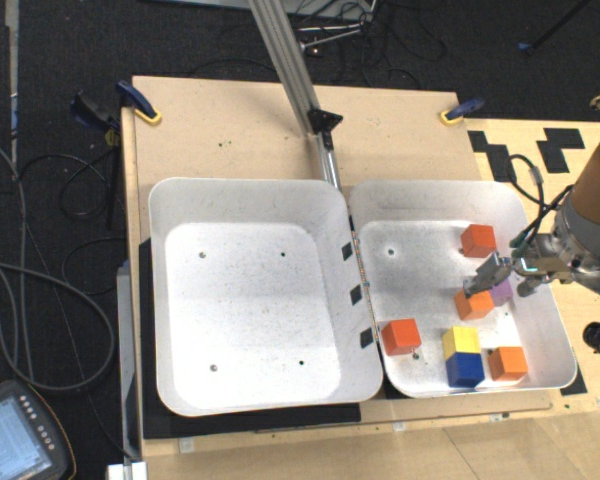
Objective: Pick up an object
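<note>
Right white shallow plastic bin (420, 218) holds the blocks; left white bin (180, 268) sits touching it on the tan wooden tabletop (230, 118). Tool (495, 273) low over the right bin's middle, reaching in from the right. Directly under its tip: small orange cube (472, 304), tilted, corner toward the camera, no clear long axis; a purple block (502, 291) touches it, mostly hidden by the tool. Cannot tell whether the tool is open or clamped; fingertips blur into the blocks. Elsewhere: orange cube (478, 239) at the far side, orange cube (401, 335) near the left wall, yellow block (461, 341) touching a blue block (465, 369), orange cube (507, 363) beside them.
</note>
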`<move>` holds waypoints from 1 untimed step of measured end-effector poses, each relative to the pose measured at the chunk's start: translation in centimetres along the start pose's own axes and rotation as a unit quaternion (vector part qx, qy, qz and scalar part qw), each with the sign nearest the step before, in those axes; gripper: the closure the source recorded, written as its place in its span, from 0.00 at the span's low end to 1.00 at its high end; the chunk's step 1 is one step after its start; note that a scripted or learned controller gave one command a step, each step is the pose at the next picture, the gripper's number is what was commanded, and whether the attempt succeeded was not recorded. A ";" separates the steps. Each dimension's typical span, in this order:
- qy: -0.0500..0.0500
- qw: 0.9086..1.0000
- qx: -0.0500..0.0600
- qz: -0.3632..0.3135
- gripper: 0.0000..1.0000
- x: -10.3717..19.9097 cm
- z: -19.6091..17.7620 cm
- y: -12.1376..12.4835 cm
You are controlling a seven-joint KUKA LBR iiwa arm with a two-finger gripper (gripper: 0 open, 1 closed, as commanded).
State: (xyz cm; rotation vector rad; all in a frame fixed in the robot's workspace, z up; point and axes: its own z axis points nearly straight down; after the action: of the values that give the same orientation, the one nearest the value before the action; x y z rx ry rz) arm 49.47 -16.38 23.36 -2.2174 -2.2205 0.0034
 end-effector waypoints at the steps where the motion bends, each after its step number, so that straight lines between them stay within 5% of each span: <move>1: -0.001 1.000 -0.002 0.001 0.00 0.0 -0.2 0.1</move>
State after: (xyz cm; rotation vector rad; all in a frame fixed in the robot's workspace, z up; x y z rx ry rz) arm 49.55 -16.39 23.56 -2.2215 -2.2217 0.0000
